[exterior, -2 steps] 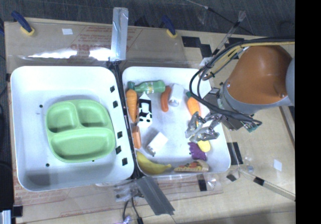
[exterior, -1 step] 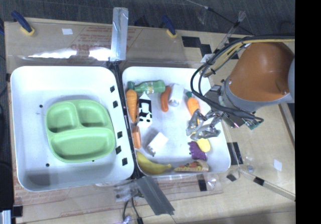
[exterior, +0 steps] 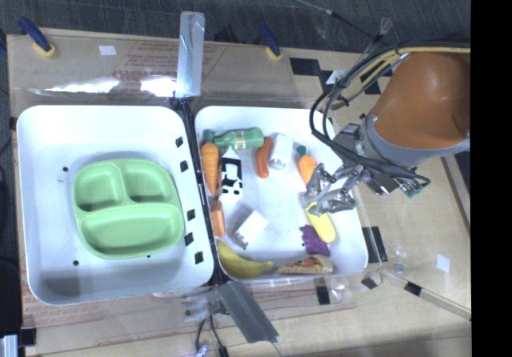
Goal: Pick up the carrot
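From the one overhead camera, you see two shallow white plastic bins side by side on a bench covered in taped cardboard. Take the right-hand white bin (exterior: 352, 223) as your landmark.

The task's orange carrot with a green top (exterior: 210, 166) lies lengthwise against that bin's left wall, apart from the arm. Beside its upper end a green plastic bottle (exterior: 238, 138) lies on its side. Toward the bin's middle are a small orange-red chilli-shaped toy (exterior: 263, 160), a white cylinder (exterior: 278, 153) and a second short orange carrot piece (exterior: 306, 167). A black-and-white patterned tag (exterior: 231, 177) sits just right of the carrot; its marks cannot be read. A white block (exterior: 250, 227) lies lower down. Along the bin's near wall rest a yellow banana (exterior: 241, 264), a pizza slice toy (exterior: 306, 266) and a purple grape cluster (exterior: 315, 239).

The metal two-finger gripper (exterior: 326, 197) hangs over the bin's right side, above a yellow oblong toy (exterior: 322, 226); whether it is spread or closed cannot be told.

The left bin (exterior: 36, 187) holds a green divided plate (exterior: 126, 207). Faint red print on the cardboard is illegible.
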